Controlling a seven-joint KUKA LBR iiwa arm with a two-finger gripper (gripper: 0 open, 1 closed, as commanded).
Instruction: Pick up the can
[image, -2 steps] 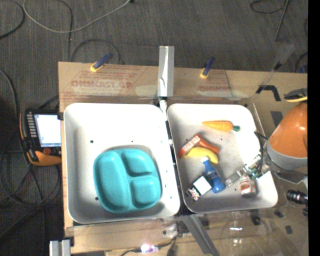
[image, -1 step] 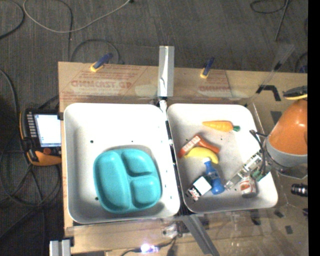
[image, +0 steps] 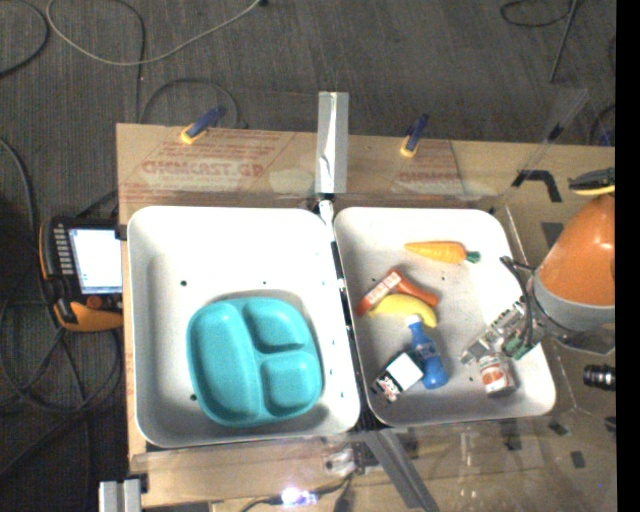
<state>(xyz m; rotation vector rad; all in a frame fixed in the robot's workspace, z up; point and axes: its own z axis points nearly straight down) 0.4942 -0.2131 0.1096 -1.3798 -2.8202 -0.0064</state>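
Now, from the left, the left bin (image: 150, 300) has a blue tray (image: 257, 360) in it. Next, the right bin (image: 400, 225) has a carrot (image: 437, 251), a banana (image: 405, 307) and a blue bottle (image: 426, 356). The can (image: 494, 376) sits near the right bin's front right corner, not lifted yet. Which way it points is too small to tell. The gripper (image: 500, 340) hangs just over it. How its fingers stand cannot be told.

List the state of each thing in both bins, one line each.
Can: lying in the right bin, near its right wall, beside the gripper.
Carrot: lying flat by the far wall.
Banana: lying flat, touching the orange packet.
Blue bottle: on its side.
Black and white box: against the bottle.
Turquoise tray: right side up in the left bin.
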